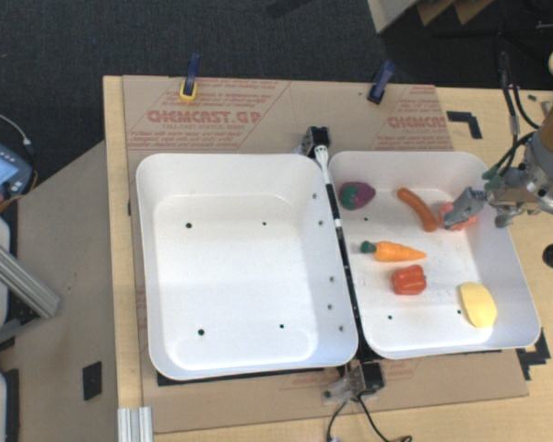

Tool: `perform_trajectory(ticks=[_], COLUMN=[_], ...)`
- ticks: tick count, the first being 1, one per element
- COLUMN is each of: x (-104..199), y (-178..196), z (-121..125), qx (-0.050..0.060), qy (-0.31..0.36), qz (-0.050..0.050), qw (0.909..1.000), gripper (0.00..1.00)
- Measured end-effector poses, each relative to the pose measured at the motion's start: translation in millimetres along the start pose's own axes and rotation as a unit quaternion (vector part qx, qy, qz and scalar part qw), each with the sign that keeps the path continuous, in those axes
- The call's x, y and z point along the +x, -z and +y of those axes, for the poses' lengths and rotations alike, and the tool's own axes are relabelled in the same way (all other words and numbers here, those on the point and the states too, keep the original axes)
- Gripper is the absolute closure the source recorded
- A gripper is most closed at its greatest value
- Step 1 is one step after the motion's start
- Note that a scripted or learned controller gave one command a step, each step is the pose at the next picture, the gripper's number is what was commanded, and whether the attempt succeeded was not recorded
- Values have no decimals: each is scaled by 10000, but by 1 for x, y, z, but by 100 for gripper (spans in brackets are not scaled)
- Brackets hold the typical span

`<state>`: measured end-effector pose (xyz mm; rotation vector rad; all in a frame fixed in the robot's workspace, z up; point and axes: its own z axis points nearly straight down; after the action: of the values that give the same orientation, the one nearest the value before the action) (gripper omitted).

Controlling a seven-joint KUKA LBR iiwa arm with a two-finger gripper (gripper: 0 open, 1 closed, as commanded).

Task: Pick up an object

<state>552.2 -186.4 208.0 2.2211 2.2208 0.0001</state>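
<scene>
The right bin (498,274) holds several toy foods. A purple and green piece (356,193) lies at its back left, and an orange-brown sausage (417,208) lies beside it. An orange carrot (394,251) with a green tip rests mid-bin, above a red piece (408,281). A yellow lemon-like piece (477,304) sits at the front right. My gripper (470,212) hangs low over the bin's back right, just right of the sausage's lower end. A small reddish thing (457,221) shows right under it; whether it is held I cannot make out.
The left bin (166,274) stands beside the right one, with a black divider strip (336,238) between them. Both rest on a cardboard sheet (258,109) held by clamps at the back. Cables hang by the arm at the right edge.
</scene>
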Motion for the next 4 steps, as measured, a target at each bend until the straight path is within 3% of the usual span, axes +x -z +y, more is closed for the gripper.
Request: perform_trajectory(ticks=[1,2,3,4], x=[58,96,94,144], y=[-76,-126,-112,-17], z=[-24,-40,-38,4], qx=[50,27,-17,-60], qy=[19,9,-4,37], qz=[29,18,0,3], qw=[10000,10000,10000,10000], gripper=[0,0,100,100])
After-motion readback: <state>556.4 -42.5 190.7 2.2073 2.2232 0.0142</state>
